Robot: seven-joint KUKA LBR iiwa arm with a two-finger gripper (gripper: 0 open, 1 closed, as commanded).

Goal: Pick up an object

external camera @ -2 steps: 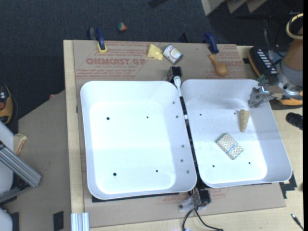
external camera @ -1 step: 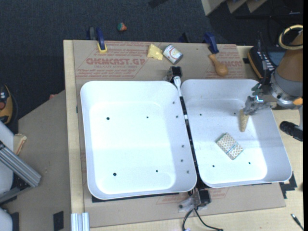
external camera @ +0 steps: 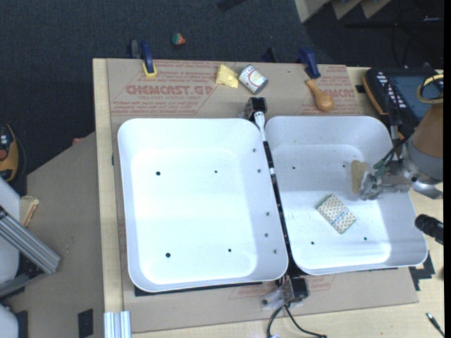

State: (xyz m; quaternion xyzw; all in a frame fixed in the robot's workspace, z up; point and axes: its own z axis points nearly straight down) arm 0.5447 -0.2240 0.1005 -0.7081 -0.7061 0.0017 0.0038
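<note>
Claw [external camera: 369, 186] first: we are hovering it low in the right bin [external camera: 310, 136], and we cannot tell its state. We are judging this the approach step; the pad [external camera: 336, 213] is lying just below-left, so next we need shifting over it.

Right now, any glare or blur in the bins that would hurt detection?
Camera view: the left white plastic bin is washed out, floor nearly featureless; the small patterned square packet in the right white bin is soft-edged; the grey gripper is blurry, casting slight shadow.
</note>
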